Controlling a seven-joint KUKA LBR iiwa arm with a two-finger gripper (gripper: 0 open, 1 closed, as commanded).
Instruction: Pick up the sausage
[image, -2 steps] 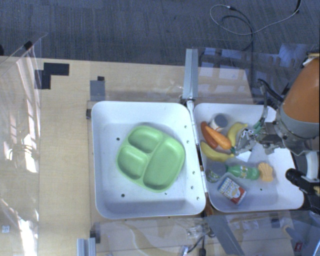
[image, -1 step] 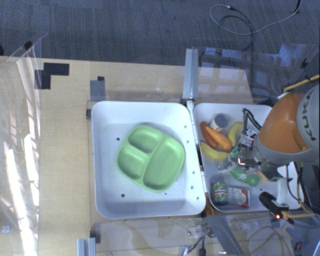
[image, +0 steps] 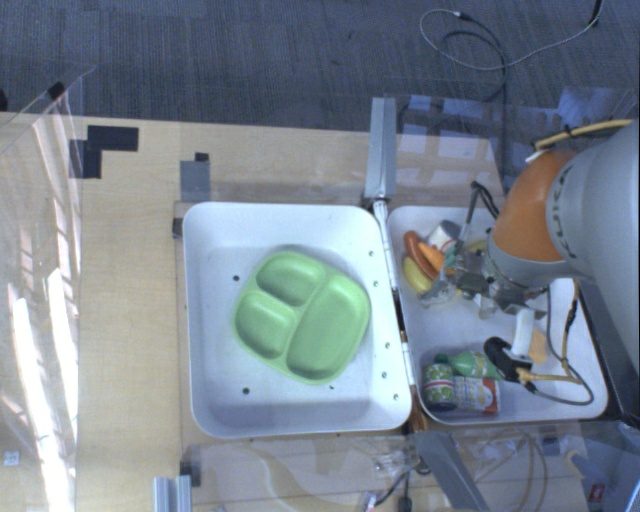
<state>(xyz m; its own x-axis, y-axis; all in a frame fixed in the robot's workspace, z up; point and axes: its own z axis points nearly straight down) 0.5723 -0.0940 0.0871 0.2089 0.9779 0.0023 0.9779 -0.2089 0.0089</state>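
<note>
The arm (image: 590, 220) reaches in from the right, wrist low over the right bin (image: 590, 385). Gripper (image: 462, 272) state cannot be determined. The sausage (image: 422, 252) — orange-red — lies at the bin's upper-left corner, long axis running diagonally from upper left to lower right.

Orange-red sausage (image: 424, 251), right bin's (image: 590, 395) upper-left corner

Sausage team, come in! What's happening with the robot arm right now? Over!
End effector low in right bin, grip state unclear. Sausage not clearly identifiable among toy food. Green divided plate sits in left bin.
</note>
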